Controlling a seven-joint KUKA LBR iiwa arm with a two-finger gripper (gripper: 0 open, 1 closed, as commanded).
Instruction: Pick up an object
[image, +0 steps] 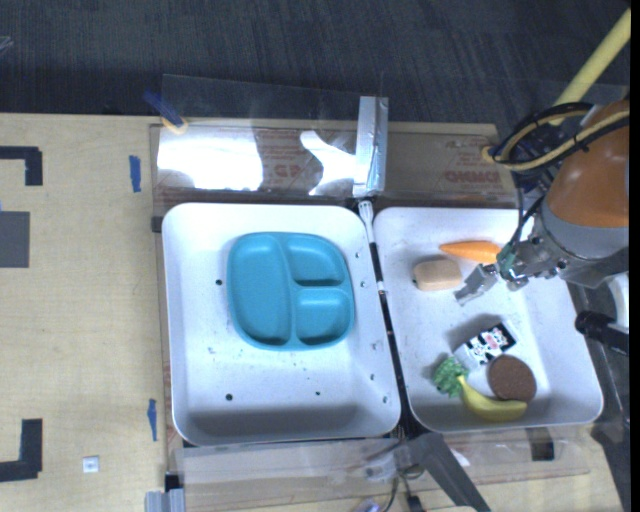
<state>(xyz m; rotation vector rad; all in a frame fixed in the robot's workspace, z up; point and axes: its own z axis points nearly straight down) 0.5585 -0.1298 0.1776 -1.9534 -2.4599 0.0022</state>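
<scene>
Camera view: arm (590, 200) cut off at the right edge, only wrist and orange band visible; cables above it run out of frame. Tool (487, 277) small and blurry, hangs over the right bin (580, 395); whether it is released or clenched I cannot tell, and nothing can be made out between its tips. Carrot (470, 250) just up-left of the tool, its right end hidden behind the wrist. Beige bread-like lump (437, 274) just left of the tool, apart from it. Black-and-white packet (486, 343) below the tool, print too small to read. Further below: brown round disc (512, 377), banana (490, 403) curving under it and touching it, green leafy piece (449, 374) at the banana's left end, hard to identify. Left bin (190, 330) well left of the tool holds a blue divided tray (290, 290). Glare on the clear sheet (250, 160) behind the bins washes out detail on the worktop (80, 300).
</scene>
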